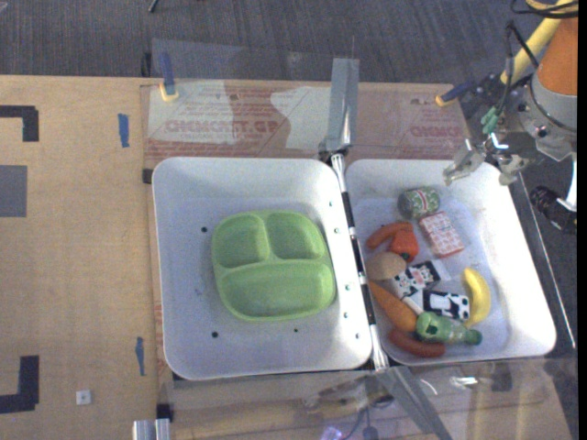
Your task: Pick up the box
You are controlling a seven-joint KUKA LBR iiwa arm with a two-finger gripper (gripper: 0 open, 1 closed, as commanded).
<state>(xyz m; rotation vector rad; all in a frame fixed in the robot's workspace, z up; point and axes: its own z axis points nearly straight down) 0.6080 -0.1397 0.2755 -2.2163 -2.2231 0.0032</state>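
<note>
The box [441, 234] is small and pink, with a red checked pattern. It lies flat in the right bin [532, 273], in the bin's upper middle. My gripper [483, 170] hangs over the bin's far rim, up and to the right of the box and apart from it. Its two fingers [458, 169] are spread open with nothing between them.
Around the box lie a grey-green lump [418, 200], a red-orange pepper [394, 236], a black-and-white cow toy [428, 280], a banana [477, 293], a carrot [396, 308], a green bottle [447, 328] and a red sausage [417, 344]. A green divided plate [272, 266] sits in the left bin [179, 246].
</note>
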